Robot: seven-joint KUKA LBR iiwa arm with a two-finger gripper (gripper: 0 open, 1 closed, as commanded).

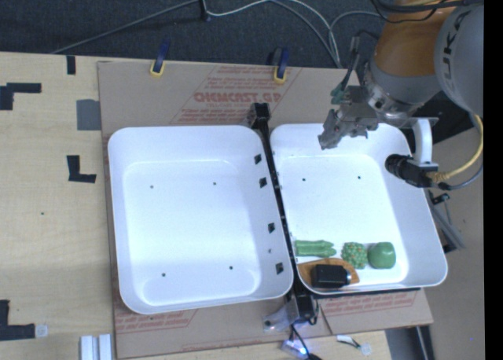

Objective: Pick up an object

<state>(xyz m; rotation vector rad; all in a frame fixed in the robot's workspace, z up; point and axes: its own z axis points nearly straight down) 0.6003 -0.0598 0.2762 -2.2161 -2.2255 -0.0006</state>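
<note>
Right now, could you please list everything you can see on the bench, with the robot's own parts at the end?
Shallow white plastic bins: 2, white, side by side on the bench; left bin, right bin.
Green bean-pod toy: 1, green, near edge of the right bin, leftmost.
Knobbly green broccoli-like toy: 1, green, right of the pod.
Smooth round green toy: 1, green, rightmost of the group.
Black block: 1, black, lying on a flat orange piece, front of the right bin.
Clamps: 2, blue and yellow, far cardboard edge.
Gripper: 1, grey, over the right bin's far edge, away from the toys.
</note>
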